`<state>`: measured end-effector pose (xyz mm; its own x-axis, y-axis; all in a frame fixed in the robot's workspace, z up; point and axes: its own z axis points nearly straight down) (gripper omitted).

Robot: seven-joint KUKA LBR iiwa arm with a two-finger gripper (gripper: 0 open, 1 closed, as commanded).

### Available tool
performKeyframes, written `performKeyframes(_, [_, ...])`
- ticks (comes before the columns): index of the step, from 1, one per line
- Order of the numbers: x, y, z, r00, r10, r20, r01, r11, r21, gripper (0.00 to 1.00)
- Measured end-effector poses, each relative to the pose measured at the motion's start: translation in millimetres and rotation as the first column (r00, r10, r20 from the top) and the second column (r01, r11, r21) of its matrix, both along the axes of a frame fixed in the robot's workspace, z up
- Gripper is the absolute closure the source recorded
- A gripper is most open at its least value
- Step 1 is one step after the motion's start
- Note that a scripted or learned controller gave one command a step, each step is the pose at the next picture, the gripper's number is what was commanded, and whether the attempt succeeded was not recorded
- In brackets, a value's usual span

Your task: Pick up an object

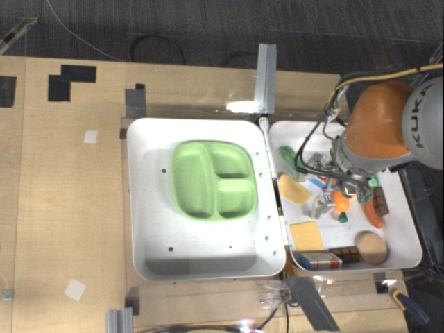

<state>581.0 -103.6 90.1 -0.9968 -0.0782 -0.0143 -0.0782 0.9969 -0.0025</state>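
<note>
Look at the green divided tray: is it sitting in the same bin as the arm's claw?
No. The green divided tray lies in the left bin, while the claw is over the right bin among small objects.

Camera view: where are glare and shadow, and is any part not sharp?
Camera view: bright glare sits on the bench edge behind the left bin; a soft shadow darkens that bin's near wall below the green tray; the small items under the gripper in the right bin look blurry, hard to identify.

Robot lab: KUKA arm (388, 120), wooden bench (62, 207), bins (146, 255).
</note>
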Motion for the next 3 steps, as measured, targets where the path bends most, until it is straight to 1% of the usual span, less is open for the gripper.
performKeyframes(1, [-39.4,-0.2,0.8,0.997,-0.081,0.007,0.081,0.997,0.001,0.00])
performKeyframes(2, [-15.0,9.1,0.5,1.000,-0.009,0.003,0.009,1.000,-0.002,0.00])
performKeyframes(3, [-9.7,10.7,13.7,1.000,-0.002,0.020,0.002,1.000,-0.003,1.00])
